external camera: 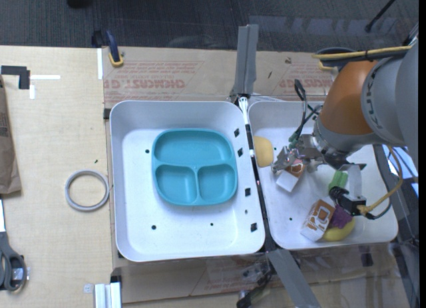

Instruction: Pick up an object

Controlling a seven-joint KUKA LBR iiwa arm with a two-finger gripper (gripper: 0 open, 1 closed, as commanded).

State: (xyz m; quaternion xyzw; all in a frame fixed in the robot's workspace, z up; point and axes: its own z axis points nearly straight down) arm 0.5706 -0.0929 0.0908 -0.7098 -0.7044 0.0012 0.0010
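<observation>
My gripper (291, 160) hangs low over the left part of the right bin (293, 230), and the grey arm with its orange band (346, 100) reaches in from the right. Directly at the gripper's tip sits a small orange-brown item (297, 165), and a white block (287, 181) lies just below it. A yellow round fruit (263, 152) rests to the left against the bin wall. Right of the gripper lies a green object (338, 180). Near the bin's front are an orange box (318, 216), a purple item (343, 216) and a yellow banana (338, 233).
The left bin (133, 187) holds a teal divided plate (195, 166). A grey post (247, 60) stands behind the wall between the bins. On the bench to the left lie a tape ring (87, 189) and scissors (12, 270). Cables (373, 203) trail from the wrist.
</observation>
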